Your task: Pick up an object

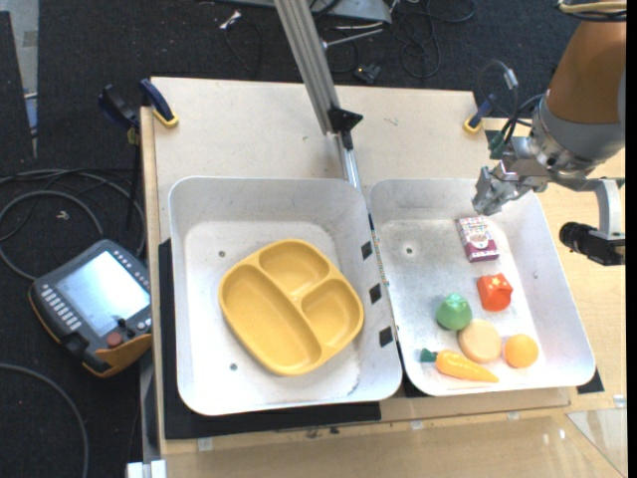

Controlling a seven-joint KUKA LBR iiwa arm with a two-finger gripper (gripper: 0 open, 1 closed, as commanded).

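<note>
tool (pixel 489 203) angled down just above small carton (pixel 478 238).

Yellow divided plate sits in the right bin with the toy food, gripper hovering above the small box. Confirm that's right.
Not quite. The camera view shows the yellow divided plate alone in the left bin; the toy food lies in the right bin. The gripper does sit above the small box.

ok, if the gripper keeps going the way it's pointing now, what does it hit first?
Probably the small pink box: the gripper angles down and leftward just above it in the right bin. Depth is unclear, so it could land on bin floor beside the box.
</note>
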